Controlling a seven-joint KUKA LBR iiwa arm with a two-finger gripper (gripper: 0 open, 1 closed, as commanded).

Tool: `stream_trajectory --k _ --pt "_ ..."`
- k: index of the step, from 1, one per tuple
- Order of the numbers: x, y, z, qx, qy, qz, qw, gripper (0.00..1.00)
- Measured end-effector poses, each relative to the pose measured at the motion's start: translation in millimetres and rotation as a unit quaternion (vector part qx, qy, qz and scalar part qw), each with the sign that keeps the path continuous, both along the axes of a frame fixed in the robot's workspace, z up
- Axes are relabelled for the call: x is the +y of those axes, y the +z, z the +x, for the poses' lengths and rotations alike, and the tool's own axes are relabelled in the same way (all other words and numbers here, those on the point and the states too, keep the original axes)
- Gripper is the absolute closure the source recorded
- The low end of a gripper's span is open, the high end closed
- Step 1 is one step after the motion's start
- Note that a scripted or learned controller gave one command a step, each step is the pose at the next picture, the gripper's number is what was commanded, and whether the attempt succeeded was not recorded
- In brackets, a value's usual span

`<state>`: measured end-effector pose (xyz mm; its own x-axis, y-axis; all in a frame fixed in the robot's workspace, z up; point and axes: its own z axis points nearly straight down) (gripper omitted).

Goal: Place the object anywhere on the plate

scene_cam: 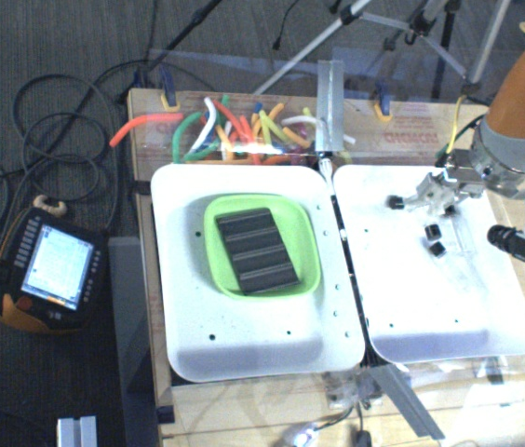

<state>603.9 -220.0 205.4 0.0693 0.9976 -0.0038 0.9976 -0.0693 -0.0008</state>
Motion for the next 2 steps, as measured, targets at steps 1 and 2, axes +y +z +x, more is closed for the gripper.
stream_trajectory --k 1,2 --pt "-0.1 0.2 0.0 0.000 0.000 -0.0001 1.0000 0.00" --pt "12.9 188.1 -61.5 -0.002 0.079 -0.0001 0.9968 0.00"
